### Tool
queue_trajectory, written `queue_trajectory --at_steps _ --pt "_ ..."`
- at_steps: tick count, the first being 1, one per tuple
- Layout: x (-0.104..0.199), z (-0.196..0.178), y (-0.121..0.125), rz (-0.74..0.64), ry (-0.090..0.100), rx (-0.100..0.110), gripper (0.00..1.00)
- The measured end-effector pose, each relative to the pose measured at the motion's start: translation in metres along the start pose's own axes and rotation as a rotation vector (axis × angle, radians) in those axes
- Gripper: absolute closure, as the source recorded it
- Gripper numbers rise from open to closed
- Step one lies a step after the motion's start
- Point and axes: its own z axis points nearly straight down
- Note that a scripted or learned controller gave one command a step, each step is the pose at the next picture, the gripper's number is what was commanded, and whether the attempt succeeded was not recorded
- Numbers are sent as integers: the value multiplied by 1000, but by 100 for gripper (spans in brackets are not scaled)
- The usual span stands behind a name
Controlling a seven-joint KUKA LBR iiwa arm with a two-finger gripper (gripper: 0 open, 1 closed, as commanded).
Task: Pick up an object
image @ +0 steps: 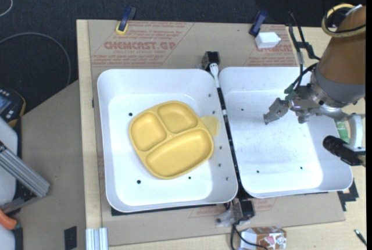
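Note:
A yellow three-compartment plate point(171, 139) lies flat in the middle of the left bin point(110, 103). A small pale yellow piece point(210, 124) pokes out from under its right rim. My gripper point(285, 117) hangs over the upper middle of the right bin point(273, 179), its fingers spread open with nothing between them. At the right bin's right edge a green and white object point(346, 129) is partly hidden behind the arm.
A black divider strip point(223, 121) runs between the two bins. A white block point(267, 40) and two blue clamps point(125, 18) sit on the cardboard behind the bins. A small brown packet point(268, 238) lies at the bench's front edge.

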Motion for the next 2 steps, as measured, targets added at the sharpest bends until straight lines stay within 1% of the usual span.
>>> queue_trajectory --at_steps 1,2 --pt "70 -112 -53 -9 2 -12 0" --pt "66 -116 -52 -1 -1 -5 100"
